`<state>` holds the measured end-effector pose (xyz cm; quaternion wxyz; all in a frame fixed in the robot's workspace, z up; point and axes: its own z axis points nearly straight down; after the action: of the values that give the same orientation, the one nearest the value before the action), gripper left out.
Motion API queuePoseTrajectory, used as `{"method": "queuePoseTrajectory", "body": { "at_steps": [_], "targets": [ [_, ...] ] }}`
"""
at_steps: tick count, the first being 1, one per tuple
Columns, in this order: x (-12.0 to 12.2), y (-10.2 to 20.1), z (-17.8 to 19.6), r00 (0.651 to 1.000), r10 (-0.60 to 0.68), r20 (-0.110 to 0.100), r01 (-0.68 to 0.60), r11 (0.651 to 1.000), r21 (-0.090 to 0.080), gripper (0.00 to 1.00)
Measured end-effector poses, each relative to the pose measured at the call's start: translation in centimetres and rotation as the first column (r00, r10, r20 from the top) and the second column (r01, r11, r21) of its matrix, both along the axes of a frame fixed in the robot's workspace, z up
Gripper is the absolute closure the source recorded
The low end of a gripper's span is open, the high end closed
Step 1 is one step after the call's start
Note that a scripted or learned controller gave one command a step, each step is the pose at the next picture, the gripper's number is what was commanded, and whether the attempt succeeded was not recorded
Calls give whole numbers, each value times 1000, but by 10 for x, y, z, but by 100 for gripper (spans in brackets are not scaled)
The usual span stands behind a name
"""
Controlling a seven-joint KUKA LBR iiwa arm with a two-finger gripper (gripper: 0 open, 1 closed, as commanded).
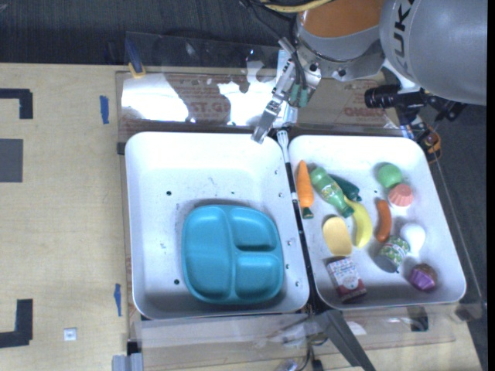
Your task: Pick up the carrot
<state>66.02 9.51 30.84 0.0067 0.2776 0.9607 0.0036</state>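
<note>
camera view: tapered orange carrot (pixel 305 188) lies in right bin (pixel 445 230); gripper (pixel 272 118) aperture unclear.

Carrot (pixel 305 188) orange. Tray (pixel 230 253) in left bin (pixel 147 207) teal. Bins white. Banana (pixel 360 224) yellow. Bench (pixel 58 207) pale wood with black marks, blue tape.

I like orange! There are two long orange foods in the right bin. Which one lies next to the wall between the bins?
The carrot, with its green end; the sausage lies farther right.
</note>
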Motion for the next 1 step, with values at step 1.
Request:
{"method": "queuePoseTrajectory", "body": {
  "at_steps": [1],
  "targets": [
    [-66,-1,-76,975,221,-15,-221,975,-2,0]
  ]
}}
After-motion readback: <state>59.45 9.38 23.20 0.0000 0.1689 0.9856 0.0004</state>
